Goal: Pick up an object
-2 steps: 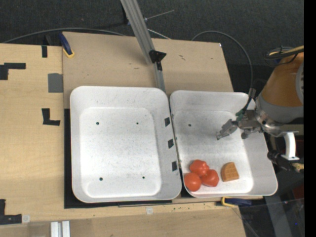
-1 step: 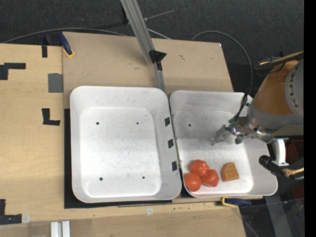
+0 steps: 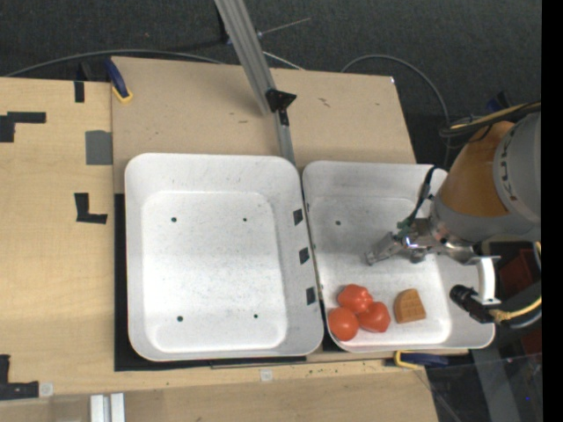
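Approach step, by the look of it: pincer (image 3: 380,255) low in the right bin (image 3: 352,187), state of closure impossible to tell. Nothing visibly gripped. Next: shift nearer, toward the front corner. Counted there: one red lumpy cluster (image 3: 358,311), one tan block (image 3: 409,306). Two bins on the worktop (image 3: 193,104).

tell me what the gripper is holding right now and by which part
Nothing is held. The gripper hangs over bare floor of the right bin, apart from the red object and the tan block.

The wooden bench (image 3: 220,104) bears two white bins, left (image 3: 211,170) and right (image 3: 352,176), touching
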`<state>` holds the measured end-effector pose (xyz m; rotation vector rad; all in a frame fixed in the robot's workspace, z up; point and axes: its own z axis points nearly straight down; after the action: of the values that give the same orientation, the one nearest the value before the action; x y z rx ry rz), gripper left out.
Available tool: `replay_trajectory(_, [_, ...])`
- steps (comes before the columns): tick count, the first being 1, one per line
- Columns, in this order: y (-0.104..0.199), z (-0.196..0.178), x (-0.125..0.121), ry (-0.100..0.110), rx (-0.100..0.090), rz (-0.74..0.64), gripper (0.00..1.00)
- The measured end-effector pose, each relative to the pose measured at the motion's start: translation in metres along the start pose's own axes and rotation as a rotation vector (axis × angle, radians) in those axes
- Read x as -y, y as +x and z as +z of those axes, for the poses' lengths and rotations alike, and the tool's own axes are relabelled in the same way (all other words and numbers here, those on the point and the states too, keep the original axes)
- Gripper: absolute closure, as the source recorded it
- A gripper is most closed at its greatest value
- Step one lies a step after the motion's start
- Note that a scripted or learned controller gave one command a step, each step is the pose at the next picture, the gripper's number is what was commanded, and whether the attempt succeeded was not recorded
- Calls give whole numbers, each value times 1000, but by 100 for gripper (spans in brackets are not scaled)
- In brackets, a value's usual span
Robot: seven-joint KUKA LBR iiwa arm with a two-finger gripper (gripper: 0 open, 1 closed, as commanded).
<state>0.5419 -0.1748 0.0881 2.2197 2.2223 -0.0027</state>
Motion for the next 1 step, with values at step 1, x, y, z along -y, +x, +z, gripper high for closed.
replay_trajectory(1, [1, -11, 0, 0, -1, -1, 100])
